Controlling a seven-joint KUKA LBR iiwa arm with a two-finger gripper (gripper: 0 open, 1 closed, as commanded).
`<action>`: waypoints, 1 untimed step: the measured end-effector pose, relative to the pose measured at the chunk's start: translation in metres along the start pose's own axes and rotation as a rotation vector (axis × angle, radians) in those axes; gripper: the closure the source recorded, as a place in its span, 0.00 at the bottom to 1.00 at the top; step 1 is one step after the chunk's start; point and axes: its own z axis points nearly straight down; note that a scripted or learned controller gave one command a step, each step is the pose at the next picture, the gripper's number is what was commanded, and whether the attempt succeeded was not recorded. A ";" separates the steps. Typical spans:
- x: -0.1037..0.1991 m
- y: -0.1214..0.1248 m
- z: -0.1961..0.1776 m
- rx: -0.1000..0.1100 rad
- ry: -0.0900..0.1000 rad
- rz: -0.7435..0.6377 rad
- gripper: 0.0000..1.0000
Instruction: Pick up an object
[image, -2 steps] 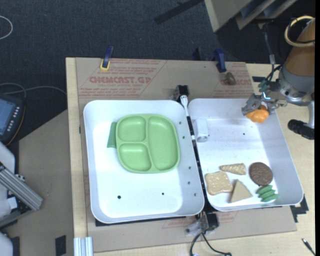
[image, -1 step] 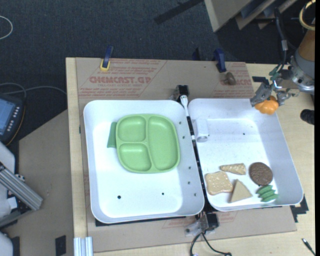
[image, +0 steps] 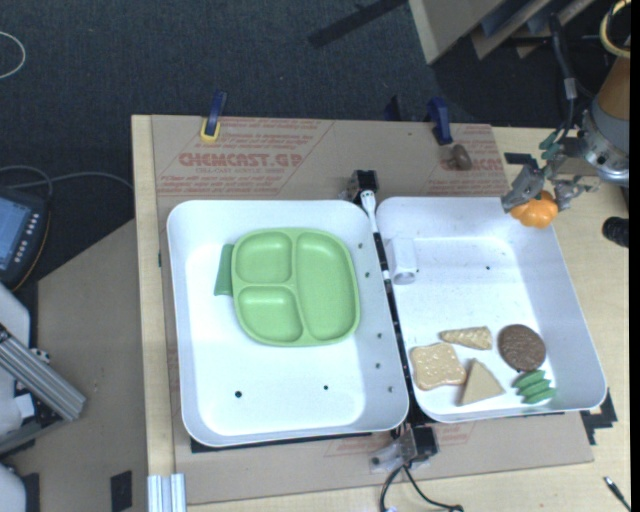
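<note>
Bench (image: 300, 140): brown board, clamped at its far edge, bearing two shallow white bins side by side.

Left bin (image: 200, 400): holds one green divided plate (image: 297, 286), three compartments, lying flat near the bin's centre toward 12 o'clock.

Right bin (image: 570, 300): remaining stock clustered at 6 o'clock. Items, largest first: a pale toast-like slice (image: 437, 365); a round brown cookie (image: 522, 347) at the cluster's 2 o'clock; a tan wedge (image: 481, 383) touching the slice; a flat cracker (image: 468, 338) at the slice's 1 o'clock; a small green pod (image: 534, 388) just below the cookie. A short white cylinder (image: 404, 259) lies apart at 10 o'clock, close to the wall shared with the left bin.

Gripper (image: 541, 193): over the right bin's 1 o'clock corner, at the rim. Fingers point down and pinch a small orange object (image: 540, 212), which shows between and just under the tips.

Task status: the grasp appears made, the orange object looking raised clear of the bin floor, though height is hard to judge from this slant. Judged remaining: confirm the hold survives any further lift. All other items lie untouched.
</note>
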 end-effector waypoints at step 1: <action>0.053 -0.014 0.009 0.008 0.005 -0.004 1.00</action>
